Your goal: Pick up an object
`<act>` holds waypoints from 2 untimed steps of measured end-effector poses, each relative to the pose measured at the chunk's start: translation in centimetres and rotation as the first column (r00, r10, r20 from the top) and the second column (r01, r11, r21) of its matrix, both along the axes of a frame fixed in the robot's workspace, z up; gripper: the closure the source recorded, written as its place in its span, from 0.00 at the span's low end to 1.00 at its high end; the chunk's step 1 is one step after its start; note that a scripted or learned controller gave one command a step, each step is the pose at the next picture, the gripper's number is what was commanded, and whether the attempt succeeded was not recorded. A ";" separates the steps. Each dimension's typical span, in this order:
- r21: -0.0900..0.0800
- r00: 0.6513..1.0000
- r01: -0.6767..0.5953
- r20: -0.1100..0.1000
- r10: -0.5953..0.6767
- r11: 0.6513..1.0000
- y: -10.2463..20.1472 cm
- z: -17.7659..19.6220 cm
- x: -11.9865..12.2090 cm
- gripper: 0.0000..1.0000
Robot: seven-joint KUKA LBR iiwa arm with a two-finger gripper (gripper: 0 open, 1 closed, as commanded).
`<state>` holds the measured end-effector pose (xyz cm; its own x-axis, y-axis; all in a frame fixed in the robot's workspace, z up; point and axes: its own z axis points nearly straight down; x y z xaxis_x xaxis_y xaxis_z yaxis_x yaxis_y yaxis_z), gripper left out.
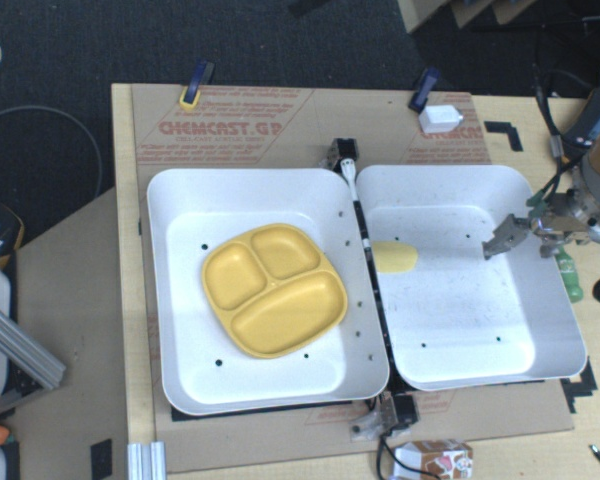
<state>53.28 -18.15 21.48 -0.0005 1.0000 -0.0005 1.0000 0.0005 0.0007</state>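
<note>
Here, line by line:

Arm: it (592, 158) comes in from the right edge and hangs over the right rim of the right bin, its wrist bent so the tool end points left, toward the middle of that bin.

Gripper: it (500, 243) sits above the far right part of the right bin's floor. One grey finger (504, 236) slants down and left; whether the pincer is apart or together I cannot tell. Nothing shows between its tips.

Yellow lump: a small pale yellow thing (394, 257) lies on the floor of the right bin, close against its left wall, well apart from the gripper.

Yellow plate: a divided plate (273, 290) with three sections lies flat in the middle of the left bin.

Left bin: white and shallow (175, 268), just beside the right one.

Right bin: white and shallow (460, 353), its floor finely speckled.

Bench: a brown board (130, 168) with red print under both bins, and clips along its far edge.
</note>
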 end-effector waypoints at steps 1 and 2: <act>0.000 1.000 -0.005 0.008 0.005 1.000 5.3 8.9 -5.3 0.00; -0.005 1.000 -0.001 0.020 0.001 1.000 4.3 23.1 -5.2 0.00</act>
<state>48.05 -13.88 44.59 -0.0016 1.0000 -0.0056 0.9998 0.0017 0.0203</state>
